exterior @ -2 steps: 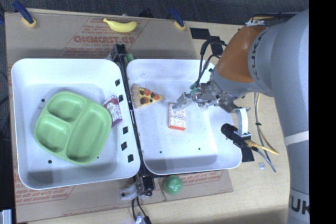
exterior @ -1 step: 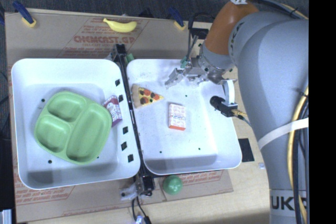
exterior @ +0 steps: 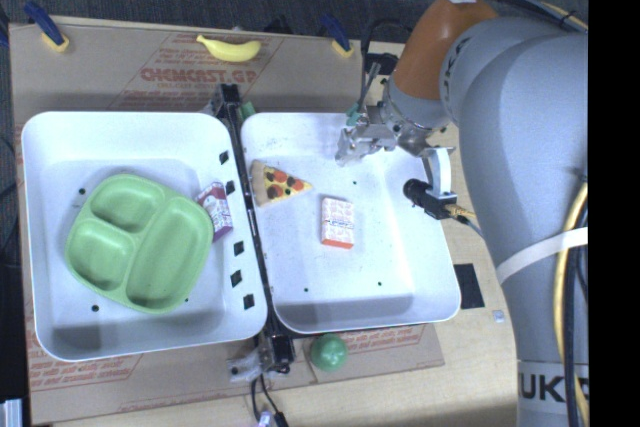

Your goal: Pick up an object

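Objects for picking lie left of and below the pincer point(exterior: 352, 147): a green divided plate point(exterior: 138, 242) and maroon packet point(exterior: 215, 209) in the left bin point(exterior: 60, 140); a pizza slice point(exterior: 275, 183) and red-and-white carton point(exterior: 337, 221) in the right bin point(exterior: 425, 265) — nearest the pincer; whether it is wide or narrow cannot be told.
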`<control>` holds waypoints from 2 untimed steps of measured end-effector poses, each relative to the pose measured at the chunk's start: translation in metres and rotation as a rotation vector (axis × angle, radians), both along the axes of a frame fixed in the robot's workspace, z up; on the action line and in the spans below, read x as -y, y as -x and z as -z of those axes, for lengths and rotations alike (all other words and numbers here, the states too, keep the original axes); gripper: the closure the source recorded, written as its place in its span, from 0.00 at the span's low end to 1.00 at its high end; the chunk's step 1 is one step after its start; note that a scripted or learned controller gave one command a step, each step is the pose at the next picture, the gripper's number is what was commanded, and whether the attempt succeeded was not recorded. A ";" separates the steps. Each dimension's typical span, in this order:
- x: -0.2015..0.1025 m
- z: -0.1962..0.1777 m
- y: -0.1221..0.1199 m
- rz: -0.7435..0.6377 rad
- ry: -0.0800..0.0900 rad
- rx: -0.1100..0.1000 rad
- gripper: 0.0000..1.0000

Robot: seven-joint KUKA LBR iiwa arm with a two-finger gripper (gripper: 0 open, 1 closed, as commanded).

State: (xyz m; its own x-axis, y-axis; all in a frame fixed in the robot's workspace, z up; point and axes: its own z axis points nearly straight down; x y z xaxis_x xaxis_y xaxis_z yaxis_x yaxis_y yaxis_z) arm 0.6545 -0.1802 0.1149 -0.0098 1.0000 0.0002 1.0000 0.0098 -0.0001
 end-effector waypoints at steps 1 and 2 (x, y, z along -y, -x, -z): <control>0.031 -0.077 0.075 0.006 0.000 -0.001 1.00; 0.031 -0.077 0.075 0.005 -0.001 -0.002 0.00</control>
